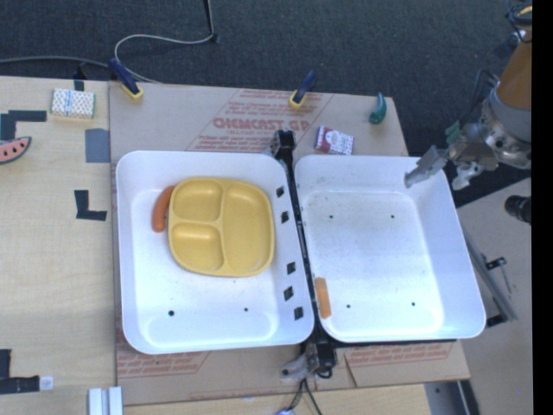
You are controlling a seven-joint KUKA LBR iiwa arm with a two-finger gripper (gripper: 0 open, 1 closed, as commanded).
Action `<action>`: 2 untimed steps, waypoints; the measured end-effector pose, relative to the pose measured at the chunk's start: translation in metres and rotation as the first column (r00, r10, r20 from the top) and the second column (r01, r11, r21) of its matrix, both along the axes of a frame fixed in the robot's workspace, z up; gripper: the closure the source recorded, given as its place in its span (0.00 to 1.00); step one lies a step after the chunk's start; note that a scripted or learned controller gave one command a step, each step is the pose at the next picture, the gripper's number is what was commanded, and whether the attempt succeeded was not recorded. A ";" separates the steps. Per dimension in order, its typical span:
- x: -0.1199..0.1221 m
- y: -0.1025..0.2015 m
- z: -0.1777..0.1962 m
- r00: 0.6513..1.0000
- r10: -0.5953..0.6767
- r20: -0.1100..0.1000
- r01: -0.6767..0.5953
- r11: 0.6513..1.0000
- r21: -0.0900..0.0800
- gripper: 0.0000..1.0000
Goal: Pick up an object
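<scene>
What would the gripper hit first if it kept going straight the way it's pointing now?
Probably the right bin. The gripper sits over that bin's far right corner, aimed down and left, so it would likely meet the bare white floor there. Depth is hard to judge.

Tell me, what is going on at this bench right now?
A robot arm reaches in from the right, its end effector over the top right corner of the right bin, with nothing between its fingers. That bin has a small orange piece against its left wall. The left bin holds a yellow divided plate with an orange sausage-shaped item at its left edge. Nothing has been picked up yet.
</scene>
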State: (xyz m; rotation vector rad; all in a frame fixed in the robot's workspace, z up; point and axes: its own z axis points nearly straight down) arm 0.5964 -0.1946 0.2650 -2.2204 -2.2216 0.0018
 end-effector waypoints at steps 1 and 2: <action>0.043 0.055 -0.025 1.000 0.002 0.000 -0.002 1.000 0.002 0.00; 0.072 0.100 -0.034 1.000 0.002 0.000 -0.002 1.000 0.001 0.00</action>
